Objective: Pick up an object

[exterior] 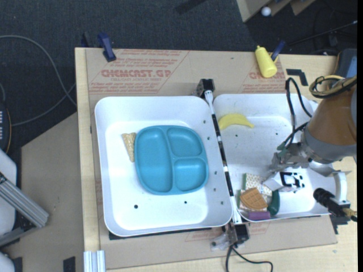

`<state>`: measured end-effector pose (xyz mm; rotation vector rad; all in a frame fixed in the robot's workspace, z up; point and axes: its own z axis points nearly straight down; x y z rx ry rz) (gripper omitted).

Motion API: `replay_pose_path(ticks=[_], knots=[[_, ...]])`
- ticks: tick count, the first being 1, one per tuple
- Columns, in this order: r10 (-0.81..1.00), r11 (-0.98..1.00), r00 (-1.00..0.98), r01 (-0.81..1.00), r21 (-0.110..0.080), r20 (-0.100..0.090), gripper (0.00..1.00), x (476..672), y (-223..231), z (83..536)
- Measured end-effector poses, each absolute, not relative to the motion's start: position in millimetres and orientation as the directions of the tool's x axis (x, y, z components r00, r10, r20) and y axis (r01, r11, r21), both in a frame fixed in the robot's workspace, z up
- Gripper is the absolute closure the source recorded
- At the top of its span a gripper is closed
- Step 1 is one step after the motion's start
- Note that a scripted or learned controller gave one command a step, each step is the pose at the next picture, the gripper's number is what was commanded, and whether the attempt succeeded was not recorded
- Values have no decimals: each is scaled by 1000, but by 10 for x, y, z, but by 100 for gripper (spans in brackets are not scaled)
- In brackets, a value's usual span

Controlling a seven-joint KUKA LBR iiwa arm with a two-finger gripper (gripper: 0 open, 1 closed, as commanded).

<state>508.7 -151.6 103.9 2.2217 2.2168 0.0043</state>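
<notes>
The gripper [281, 164] is hanging low over the right bin [266, 107], in its near right part. Its metal tip is blurring into the white floor below it, so I cannot tell whether it is parted or closed, and nothing is showing plainly in its grasp. The grey arm [332, 130] with its orange band is reaching in from the right edge, and a black cable is looping above the wrist.

Just beside the gripper, toward the bin's near corner, a small heap is lying: a round brown waffle [253, 199] is sitting in the middle, a purple piece [258, 214] is touching it at the near rim, a dark green piece [274, 203] is leaning at its right, and a pale green-edged packet [252, 181] is lying behind it. A yellow banana [235, 121] is lying well apart from the gripper, near the bin's far left corner.

In the left bin [113, 208], a blue divided plate [170, 158] is taking up the middle, and a tan wedge-shaped cracker [130, 145] is touching its left edge.

Both bins are resting on the desk [164, 69], whose brown sheet is bearing red lettering. A yellow bottle-like object [265, 62] is lying behind the right bin, and a blue clamp [106, 47] is gripping the far left corner.
</notes>
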Motion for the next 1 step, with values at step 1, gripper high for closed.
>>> replay_pose_path(ticks=[1], knots=[[1000,0,0,1000,3,-2,100,5449,-1868,1873]])
